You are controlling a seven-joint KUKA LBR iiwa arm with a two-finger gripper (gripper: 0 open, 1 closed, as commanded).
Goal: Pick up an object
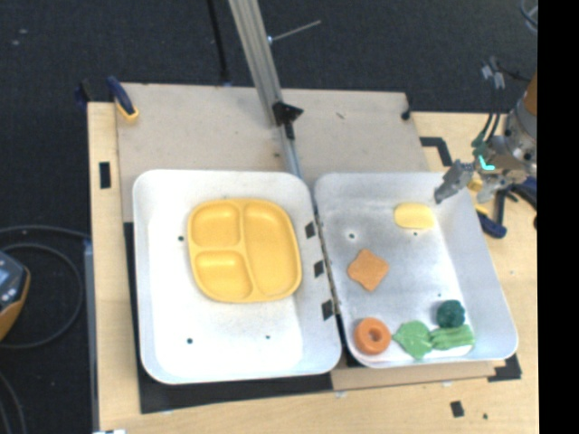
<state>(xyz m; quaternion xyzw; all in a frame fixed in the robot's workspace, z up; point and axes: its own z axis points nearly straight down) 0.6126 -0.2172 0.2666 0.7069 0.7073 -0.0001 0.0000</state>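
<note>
My gripper [471, 191] hangs over the far right corner of the right bin [398, 188], with its fingers spread open and nothing between them. A pale yellow oval piece [414, 216] lies just left of and below it. Farther down the bin are a tan square piece [368, 268], an orange ring [372, 334], a light green leafy piece [432, 338] and a dark green lump [450, 314].
The left bin [163, 333] holds a yellow divided plate [244, 249]. A slanted metal pole [258, 52] rises from the bench behind the bins. A blue clamp [123, 98] sits at the bench's far left corner.
</note>
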